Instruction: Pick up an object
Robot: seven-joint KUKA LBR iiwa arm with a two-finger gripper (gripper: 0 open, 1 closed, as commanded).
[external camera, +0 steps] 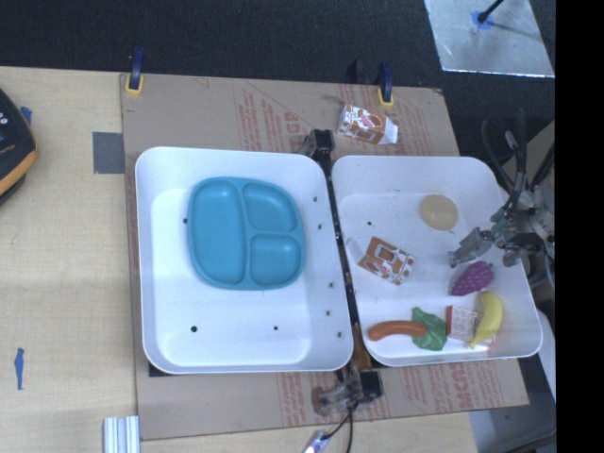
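Observation:
The right bin (396,173) holds a tan round biscuit (439,211), an orange-and-white packet (385,260), a purple bunch of grapes (471,277), a yellow banana (487,316), a small red-and-white packet (461,323), a green piece (430,330) and an orange sausage (391,329). My gripper (493,248) hangs at the bin's right side, just above the grapes in the picture. Its fingers are spread apart and open, with one dark fingertip (466,250) pointing left. Nothing is held between them.
The left bin (156,253) holds a blue divided plate (247,232). Another red-and-white packet (368,125) lies on the cardboard behind the bins. A yellow-and-black device (11,149) sits at the bench's left edge. Cables hang near the arm at the right.

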